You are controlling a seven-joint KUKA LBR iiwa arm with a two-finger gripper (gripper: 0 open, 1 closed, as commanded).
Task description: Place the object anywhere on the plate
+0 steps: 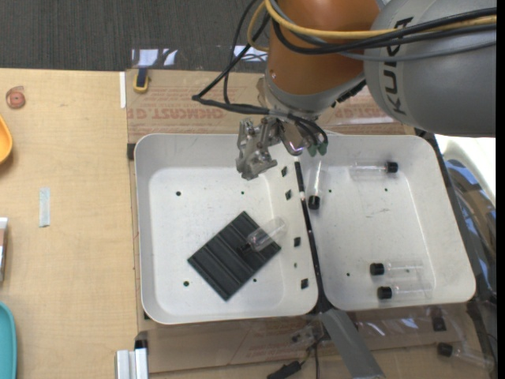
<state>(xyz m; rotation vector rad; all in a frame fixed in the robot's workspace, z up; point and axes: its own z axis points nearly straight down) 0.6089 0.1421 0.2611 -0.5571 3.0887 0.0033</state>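
Arm enters from upper right; grey link with the orange band directly above the wrist. Black and yellow cables loop around the band and trail down toward the tool. Gripper hangs below the wrist, pointing down and slightly left of it. Nothing visible between the metal fingers.

Three clear vials w/ black caps in right bin; orange thing at bench's left edge.
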